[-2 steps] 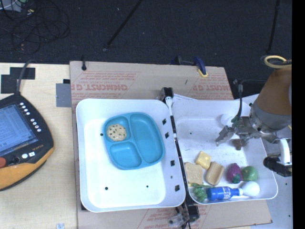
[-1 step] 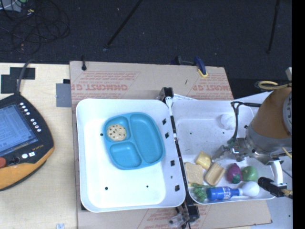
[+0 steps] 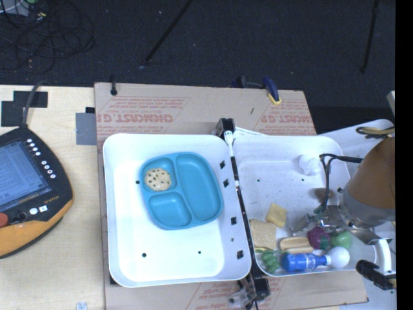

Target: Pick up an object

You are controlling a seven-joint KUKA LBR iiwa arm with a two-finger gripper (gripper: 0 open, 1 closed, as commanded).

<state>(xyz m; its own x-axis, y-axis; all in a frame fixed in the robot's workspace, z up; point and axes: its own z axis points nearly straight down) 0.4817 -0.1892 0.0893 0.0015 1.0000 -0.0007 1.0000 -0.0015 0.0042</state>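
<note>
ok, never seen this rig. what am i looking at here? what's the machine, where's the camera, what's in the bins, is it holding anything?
One camera, fixed above the bench, looks down at a slant. The machine is a robot arm, grey with an orange band, reaching in from the right. Its gripper is low in the right bin, among the clutter; I can't tell if it holds anything.

The left bin holds a blue tray with three compartments; a cookie lies in the upper-left one.

The right bin holds a heap along its near edge: a blue bottle, a yellow block, a purple thing and other small items too jumbled to name.

Left of the bins lies a handheld control pad with a screen.
</note>
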